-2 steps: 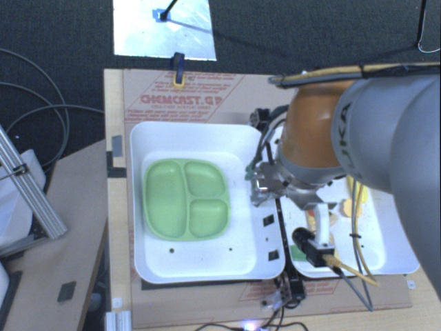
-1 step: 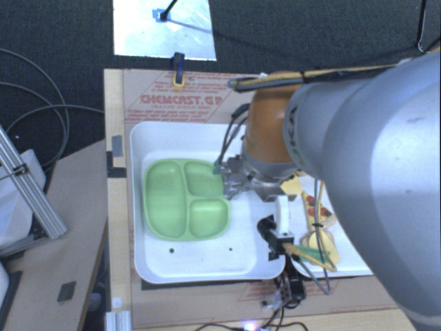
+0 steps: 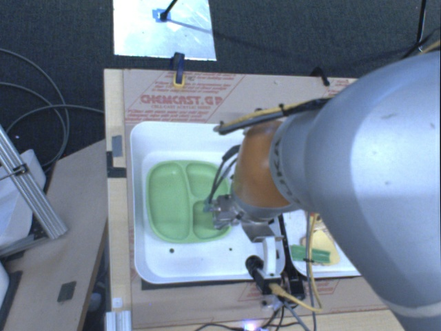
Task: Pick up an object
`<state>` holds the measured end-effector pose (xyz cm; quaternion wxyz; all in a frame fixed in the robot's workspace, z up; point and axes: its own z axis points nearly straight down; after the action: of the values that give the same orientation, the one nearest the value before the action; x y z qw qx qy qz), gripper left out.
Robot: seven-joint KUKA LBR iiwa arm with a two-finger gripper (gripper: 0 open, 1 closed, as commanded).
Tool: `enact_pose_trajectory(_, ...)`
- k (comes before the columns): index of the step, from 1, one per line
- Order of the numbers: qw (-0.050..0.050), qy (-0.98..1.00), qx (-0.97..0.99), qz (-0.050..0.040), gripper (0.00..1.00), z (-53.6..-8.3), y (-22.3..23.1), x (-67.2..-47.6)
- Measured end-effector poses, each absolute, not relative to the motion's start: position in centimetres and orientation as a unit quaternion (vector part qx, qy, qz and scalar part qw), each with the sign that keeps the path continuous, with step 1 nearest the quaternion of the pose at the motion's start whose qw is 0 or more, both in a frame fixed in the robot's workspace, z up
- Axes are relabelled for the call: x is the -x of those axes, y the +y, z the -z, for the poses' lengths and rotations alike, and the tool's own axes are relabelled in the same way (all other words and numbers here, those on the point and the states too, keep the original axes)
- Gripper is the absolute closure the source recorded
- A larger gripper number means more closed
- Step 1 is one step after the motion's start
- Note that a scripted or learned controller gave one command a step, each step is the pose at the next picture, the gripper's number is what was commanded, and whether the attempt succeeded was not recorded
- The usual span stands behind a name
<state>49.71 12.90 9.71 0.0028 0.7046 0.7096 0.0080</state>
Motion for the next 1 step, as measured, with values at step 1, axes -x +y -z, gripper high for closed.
enact_pose_trajectory(1, -0.001, 0.709, -0.706, 0.0014, 1.00, -9.10, 14.74, -56.49)
